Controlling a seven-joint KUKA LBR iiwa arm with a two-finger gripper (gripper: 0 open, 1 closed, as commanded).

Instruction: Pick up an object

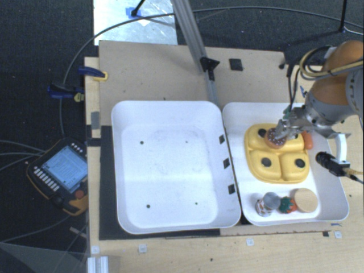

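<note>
A yellow moulded toy (278, 155) with dark round spots lies in the right bin (245, 124). My gripper (280, 134) hangs over the toy's upper edge, right above a small brownish ring-like object (277, 139) on it. An orange piece (307, 140) lies just right of the yellow toy. Near the bin's front edge are a small grey-and-silver object (267, 202), a red-and-green item (286, 205) and a tan wooden disc (305, 200).
The left bin (168, 164) stands beside the right one, joined by black clips (226, 162). A metal pole (190, 27) crosses the bench at the back. A teach pendant (60, 172) lies left of the bench, with cables around it.
</note>
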